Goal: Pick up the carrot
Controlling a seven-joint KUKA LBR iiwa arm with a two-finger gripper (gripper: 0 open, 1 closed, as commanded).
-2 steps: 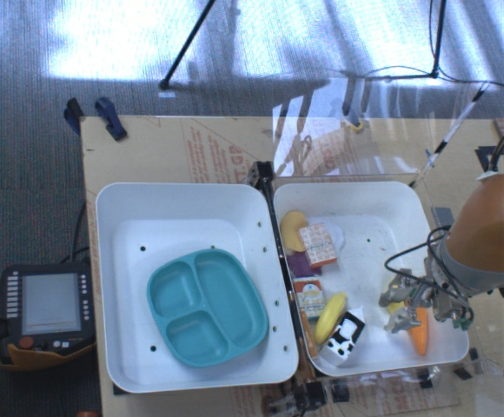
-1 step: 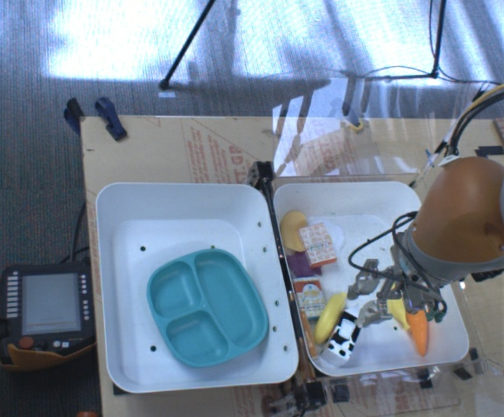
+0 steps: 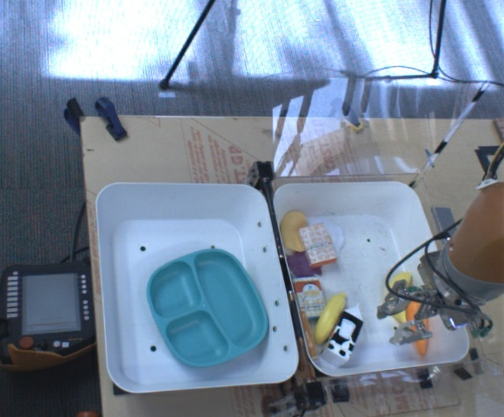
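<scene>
Orange carrot (image 3: 420,337) beneath end effector (image 3: 415,320), grip state unclear; banana (image 3: 329,317), cow-patterned carton (image 3: 344,337) well left.

My bench (image 3: 182,150) is brown board on dark ribbed carpet (image 3: 22,172). Pale light streaks the floor up top, where a tripod leg (image 3: 191,37) slants. A pendant screen (image 3: 48,307) sits at left.

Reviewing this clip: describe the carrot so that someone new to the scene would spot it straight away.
Start at the right-hand white bin and go to its near right corner, where the gripper hangs. The carrot lies right under it, a small orange piece pointing toward the bin's front wall. It is the bin's one bright orange item; the banana farther left is yellow.
</scene>
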